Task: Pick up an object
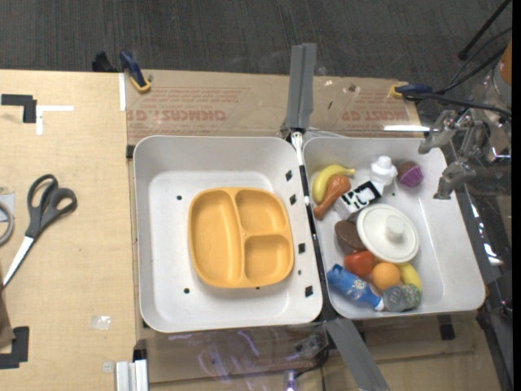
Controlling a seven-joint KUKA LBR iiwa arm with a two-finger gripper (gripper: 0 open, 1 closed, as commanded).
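Operator, note current layout. Gripper (456,155) sits at 3 o'clock of view, over the right bin's (456,293) 2 o'clock corner, above the rim, touching no object. You can't tell the tool's state: metal parts overlap, too cluttered.

Right bin contents, all crowded toward its left half:
- banana (331,179) at 11 o'clock, beside the divider.
- white lid (388,233) at centre.
- purple item (409,173) at 1 o'clock, nearest the gripper, apart from it.
- orange (386,276), blue pack (352,287) at 6–7 o'clock.

Left bin (159,283): yellow tray (241,237), 3 compartments, centred.

Scissors (37,215) lie on bench at 9 o'clock.
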